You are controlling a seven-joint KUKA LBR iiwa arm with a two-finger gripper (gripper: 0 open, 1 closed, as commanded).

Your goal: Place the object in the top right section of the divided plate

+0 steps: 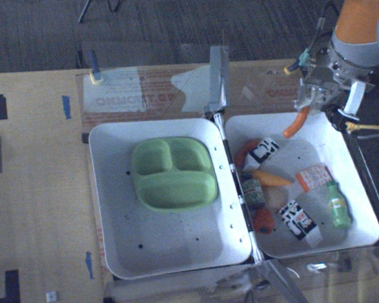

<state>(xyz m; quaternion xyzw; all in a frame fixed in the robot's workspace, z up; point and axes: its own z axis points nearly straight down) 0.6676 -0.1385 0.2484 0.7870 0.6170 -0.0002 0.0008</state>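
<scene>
Dark carpet runs across the top of the scene, and below it sits a pale wooden bench (pixel 38 210) marked with blue and black tape. Two shallow white bins lie side by side on it. The left bin (pixel 118 237) carries a green divided plate (pixel 173 173) with two small sections along its far side and one long section nearer the camera; all three sections are bare.

My arm comes in from the upper right, orange band above the wrist, and my gripper (pixel 310 104) hangs over the far edge of the right bin (pixel 357 187). An orange carrot-shaped piece (pixel 295 124) slants down from my fingertips toward the bin floor. It looks pinched between my fingers at its upper end, though the tips are small and cluttered from this angle, so I judge them closed on it rather than seeing it sharply. The carrot is up off the bin floor, well apart from the plate.

Below it in the right bin lie the rest of the things: a black-and-white carton (pixel 263 151) touching a red piece (pixel 243 157) near the divider, a second orange carrot (pixel 272 178) lying across the middle, a small dark can (pixel 252 192), another red piece (pixel 263 220), a second cow-patterned carton (pixel 298 219), an orange-and-white packet (pixel 313 177), and a green bottle (pixel 337 205) by the right wall.
</scene>
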